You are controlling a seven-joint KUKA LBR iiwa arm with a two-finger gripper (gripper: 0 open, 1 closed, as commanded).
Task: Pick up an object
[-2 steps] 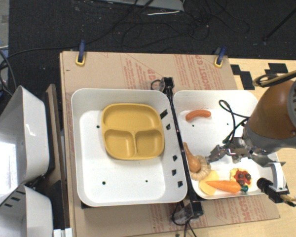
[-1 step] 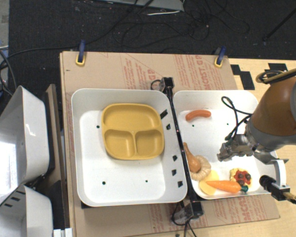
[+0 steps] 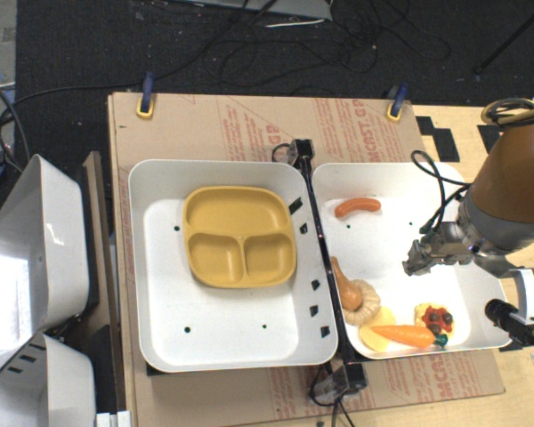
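My gripper [image 3: 420, 261] hangs over the right part of the right bin [image 3: 387, 178], below the grey wrist and orange band. A sausage [image 3: 358, 206] lies at the bin's back, left of the gripper. A chicken drumstick [image 3: 354, 294] rests against the bin's left wall. Near the front edge lie a carrot [image 3: 402, 334], a yellow slice [image 3: 380, 320] beneath it, and a small piece of pizza [image 3: 435, 318] with red and dark toppings, just below the gripper. Nothing shows between the fingers.
The left bin [image 3: 151, 265] holds a yellow divided plate [image 3: 240, 237] with three compartments. A black divider runs between the bins. Cables trail over the right bin's back right corner. White boxes stand off the bench at far left.
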